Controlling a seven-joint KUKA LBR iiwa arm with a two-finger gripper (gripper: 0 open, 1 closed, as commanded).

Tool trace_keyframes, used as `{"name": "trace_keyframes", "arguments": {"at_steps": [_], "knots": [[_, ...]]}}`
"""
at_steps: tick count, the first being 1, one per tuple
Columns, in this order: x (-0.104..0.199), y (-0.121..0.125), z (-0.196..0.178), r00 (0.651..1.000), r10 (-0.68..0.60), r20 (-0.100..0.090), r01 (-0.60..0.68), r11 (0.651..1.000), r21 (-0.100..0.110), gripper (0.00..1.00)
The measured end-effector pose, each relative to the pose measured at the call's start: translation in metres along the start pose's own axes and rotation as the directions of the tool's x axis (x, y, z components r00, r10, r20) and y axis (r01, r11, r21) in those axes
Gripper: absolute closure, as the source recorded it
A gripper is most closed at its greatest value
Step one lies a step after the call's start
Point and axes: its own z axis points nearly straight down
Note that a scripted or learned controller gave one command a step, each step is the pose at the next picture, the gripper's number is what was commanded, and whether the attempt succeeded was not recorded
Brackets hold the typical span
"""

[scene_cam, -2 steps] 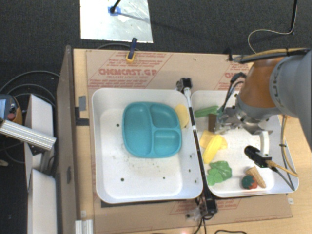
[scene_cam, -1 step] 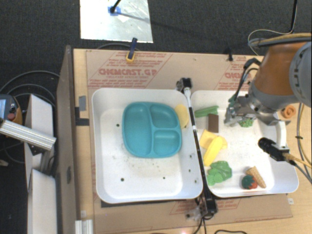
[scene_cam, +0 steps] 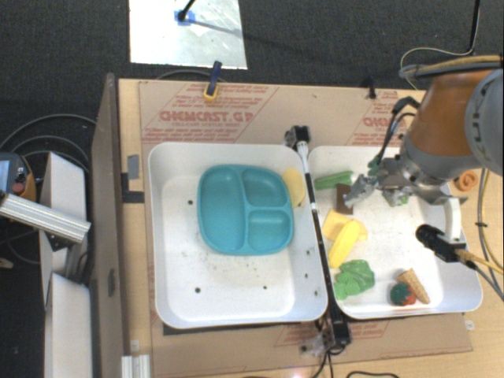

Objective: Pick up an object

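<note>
Behind bins, cardboard [scene_cam: 236, 105] printed "CHEMCAST GP"

The teal divided plate [scene_cam: 243, 209] sits in the left bin [scene_cam: 173, 290]. Just right of the plate, over the divider, lie a yellow banana [scene_cam: 345, 241], green broccoli [scene_cam: 354, 277] and an ice cream cone [scene_cam: 409, 287], with the hand [scene_cam: 376, 183] above them

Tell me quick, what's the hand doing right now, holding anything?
Hand: over the right bin; open or shut cannot be told, nothing seen held.
</note>
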Motion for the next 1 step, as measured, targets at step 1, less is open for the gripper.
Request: {"name": "trace_keyframes", "arguments": {"at_steps": [1], "knots": [[-0.0337, 0.0064, 0.1054, 1.000, 0.003, 0.001, -0.003, 1.000, 0.002, 0.00]]}}
